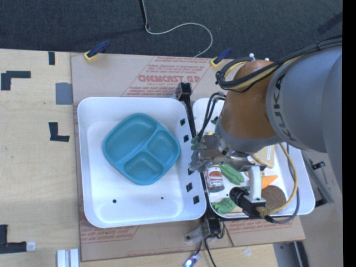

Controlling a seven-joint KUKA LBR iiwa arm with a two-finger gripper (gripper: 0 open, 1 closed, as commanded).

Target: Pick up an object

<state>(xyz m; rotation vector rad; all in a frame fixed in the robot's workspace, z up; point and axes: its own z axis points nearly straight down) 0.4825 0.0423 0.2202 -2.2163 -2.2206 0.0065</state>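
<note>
Gripper (214, 161) low in right bin (300, 207), near its left wall; small can (215, 179) directly below; grip state unclear.

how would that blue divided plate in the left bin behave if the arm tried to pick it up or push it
The blue divided plate looks like rigid moulded plastic, so probably stiff and light. It lies flat and wide, so a two-finger grasp likely needs its rim. Pushed, it would probably slide across the smooth left bin rather than tip or roll.
</note>
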